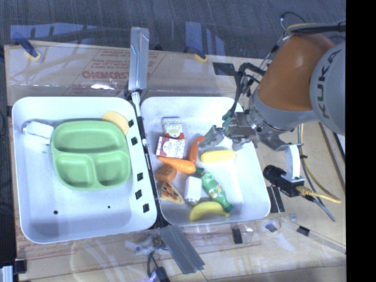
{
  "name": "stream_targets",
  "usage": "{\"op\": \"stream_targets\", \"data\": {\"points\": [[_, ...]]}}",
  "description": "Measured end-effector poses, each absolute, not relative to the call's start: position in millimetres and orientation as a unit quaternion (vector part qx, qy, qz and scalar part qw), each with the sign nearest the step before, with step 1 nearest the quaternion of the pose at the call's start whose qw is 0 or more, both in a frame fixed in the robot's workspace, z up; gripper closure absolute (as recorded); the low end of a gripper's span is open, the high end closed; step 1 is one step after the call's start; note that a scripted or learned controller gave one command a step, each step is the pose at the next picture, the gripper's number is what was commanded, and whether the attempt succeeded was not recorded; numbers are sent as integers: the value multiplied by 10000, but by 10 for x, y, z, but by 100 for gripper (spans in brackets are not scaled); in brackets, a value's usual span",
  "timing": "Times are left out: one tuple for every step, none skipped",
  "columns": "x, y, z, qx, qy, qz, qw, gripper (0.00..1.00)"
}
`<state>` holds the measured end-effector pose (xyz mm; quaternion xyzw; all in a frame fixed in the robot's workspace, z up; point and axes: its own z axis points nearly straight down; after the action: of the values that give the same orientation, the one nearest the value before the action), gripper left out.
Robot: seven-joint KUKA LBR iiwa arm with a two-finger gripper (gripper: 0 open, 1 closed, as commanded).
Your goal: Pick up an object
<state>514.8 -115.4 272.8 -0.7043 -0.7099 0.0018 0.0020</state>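
Observation:
My gripper [221, 141] hangs over the right bin [249, 175], near its right-hand middle. A yellow oblong piece [217, 155] lies right under the gripper's tip; I cannot tell whether they touch. Just to its left are a red-orange piece [195, 148] and a carrot [176, 165]. A red and white carton [171, 141] lies further left. Toward the bin's front are a green bottle [214, 188], a banana [208, 210], a small white block [192, 188] and a pizza slice [169, 192].
The left bin [35, 216] holds a green divided tray [91, 153], a yellow round piece [117, 121] at the tray's far right corner and a white piece [38, 129] at its far left. A ridge with black clips [142, 163] separates the bins.

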Motion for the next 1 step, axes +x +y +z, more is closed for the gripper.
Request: {"op": "stream_targets", "data": {"points": [[5749, -1286, 2242, -7040, -7102, 26, 15, 0]]}}
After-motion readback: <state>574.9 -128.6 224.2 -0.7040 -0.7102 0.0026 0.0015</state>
